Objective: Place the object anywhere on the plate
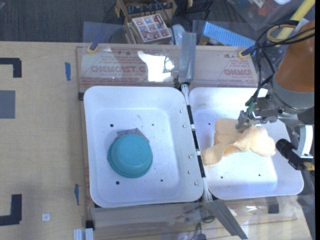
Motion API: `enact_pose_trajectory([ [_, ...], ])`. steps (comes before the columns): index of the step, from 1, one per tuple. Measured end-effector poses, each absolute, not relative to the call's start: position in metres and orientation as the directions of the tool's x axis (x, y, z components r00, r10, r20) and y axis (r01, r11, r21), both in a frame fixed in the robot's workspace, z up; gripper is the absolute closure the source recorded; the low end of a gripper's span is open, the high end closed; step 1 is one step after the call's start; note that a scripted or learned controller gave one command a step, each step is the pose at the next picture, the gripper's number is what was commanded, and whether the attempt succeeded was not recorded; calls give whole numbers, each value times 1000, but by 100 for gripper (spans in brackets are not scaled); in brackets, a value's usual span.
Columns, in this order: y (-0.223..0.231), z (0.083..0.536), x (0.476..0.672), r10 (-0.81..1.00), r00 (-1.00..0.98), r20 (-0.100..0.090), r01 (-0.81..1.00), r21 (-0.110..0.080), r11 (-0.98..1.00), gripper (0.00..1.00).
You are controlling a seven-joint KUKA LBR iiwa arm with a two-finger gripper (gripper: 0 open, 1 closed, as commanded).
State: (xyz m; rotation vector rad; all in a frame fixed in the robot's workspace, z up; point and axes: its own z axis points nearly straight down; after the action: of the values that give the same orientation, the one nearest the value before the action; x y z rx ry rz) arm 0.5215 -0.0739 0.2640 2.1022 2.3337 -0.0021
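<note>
Object: yellow cloth (240, 141), in right bin (260, 186). Plate: teal (130, 156), left bin (100, 104), bare. Hand (245, 120) at cloth's top edge; grip possibly closed, cannot tell. Transfer pending.

Quick headcount of what's on the bench

Two white bins are counted: the left bin (100, 109) and the right bin (285, 184). One teal plate (130, 155) (upside-down bowl look) is seen in the left one, one pale yellow cloth (235, 141) in the right, and one gripper (245, 120).
</note>
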Motion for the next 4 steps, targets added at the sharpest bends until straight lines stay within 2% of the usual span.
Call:
enact_pose_trajectory([
  [1, -7, 184, 517, 998, -69, 0, 998, -1, 69, 100],
  [2, 58, 185, 535, 993, -119, -1, 993, 3, 119, 100],
  [3, 98, 199, 552, 990, -139, -1, 990, 2, 139, 100],
  [4, 138, 216, 535, 997, -84, -1, 997, 1, 84, 100],
])
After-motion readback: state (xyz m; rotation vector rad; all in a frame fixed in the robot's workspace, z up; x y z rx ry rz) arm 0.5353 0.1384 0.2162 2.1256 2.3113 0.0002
